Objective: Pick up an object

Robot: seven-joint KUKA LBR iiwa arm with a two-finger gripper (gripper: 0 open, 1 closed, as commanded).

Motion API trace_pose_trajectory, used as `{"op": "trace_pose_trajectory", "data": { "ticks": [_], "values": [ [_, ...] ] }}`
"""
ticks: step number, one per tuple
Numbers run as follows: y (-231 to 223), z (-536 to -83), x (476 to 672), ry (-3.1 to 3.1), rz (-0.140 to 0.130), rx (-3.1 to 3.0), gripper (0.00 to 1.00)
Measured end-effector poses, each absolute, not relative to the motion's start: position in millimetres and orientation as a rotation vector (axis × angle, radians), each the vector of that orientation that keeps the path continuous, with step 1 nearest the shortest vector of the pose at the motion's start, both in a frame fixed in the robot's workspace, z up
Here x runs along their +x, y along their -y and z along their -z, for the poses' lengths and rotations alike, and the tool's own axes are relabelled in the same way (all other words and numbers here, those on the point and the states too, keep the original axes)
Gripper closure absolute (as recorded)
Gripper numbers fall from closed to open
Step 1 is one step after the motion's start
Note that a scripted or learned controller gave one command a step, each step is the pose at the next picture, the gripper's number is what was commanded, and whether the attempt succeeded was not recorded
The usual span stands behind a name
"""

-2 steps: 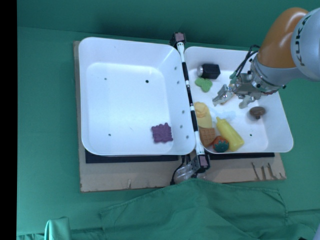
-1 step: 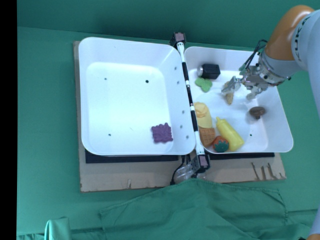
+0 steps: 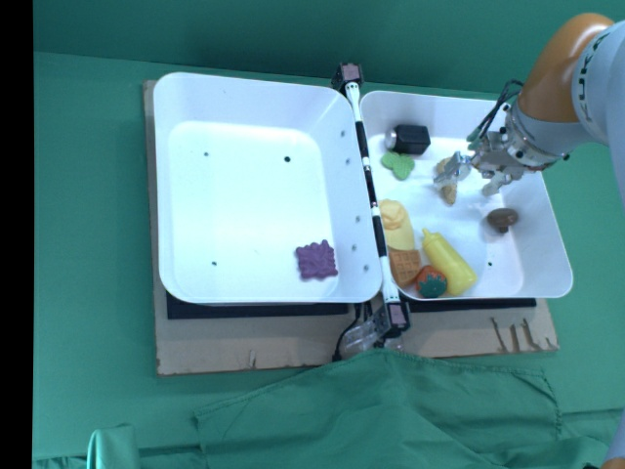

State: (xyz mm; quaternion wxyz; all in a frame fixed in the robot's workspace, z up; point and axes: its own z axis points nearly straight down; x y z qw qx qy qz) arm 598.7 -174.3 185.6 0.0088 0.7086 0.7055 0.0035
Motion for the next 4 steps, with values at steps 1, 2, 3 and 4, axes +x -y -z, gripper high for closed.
{"op": "trace_pose_trajectory", "data": {
  "ticks": [1, 2, 3, 4],
  "values": [
    [167, -186, 589.6, -2.203, -0.009, 2.213, 0.0],
    [179, -186, 582.6, -2.207, -0.014, 2.214, 0.0],
    [124, -185, 599.9, -2.209, -0.01, 2.209, 0.0],
    [126, -200, 601.5, -2.198, -0.02, 2.209, 1.0]
  ]
}}
